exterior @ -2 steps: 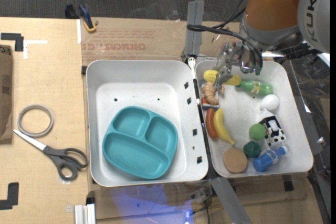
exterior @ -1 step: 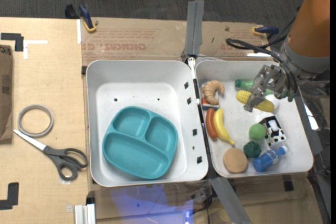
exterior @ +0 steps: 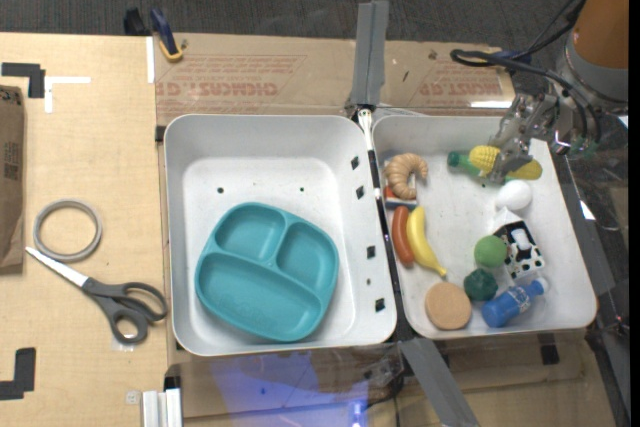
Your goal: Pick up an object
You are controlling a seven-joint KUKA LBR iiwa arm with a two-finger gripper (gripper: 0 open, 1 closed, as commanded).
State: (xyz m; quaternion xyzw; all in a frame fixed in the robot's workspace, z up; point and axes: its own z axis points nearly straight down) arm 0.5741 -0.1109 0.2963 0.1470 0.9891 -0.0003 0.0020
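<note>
My gripper (exterior: 512,143) hangs over the back of the right bin (exterior: 578,260), just right of a toy corn cob (exterior: 482,158) and above a yellow piece (exterior: 529,171). A white ball (exterior: 515,195) lies just below it. Further items in this bin are a croissant (exterior: 406,172), a red sausage (exterior: 400,233), a banana (exterior: 424,241), a green ball (exterior: 490,250), a black-and-white block (exterior: 521,251), a blue bottle (exterior: 512,303) and a tan disc (exterior: 448,306). Nothing can be seen held.
The left bin (exterior: 190,155) holds a teal divided plate (exterior: 268,270). On the bench to the left lie scissors (exterior: 106,292) and a tape roll (exterior: 67,228). Cables trail from the arm (exterior: 603,25) at the right.
</note>
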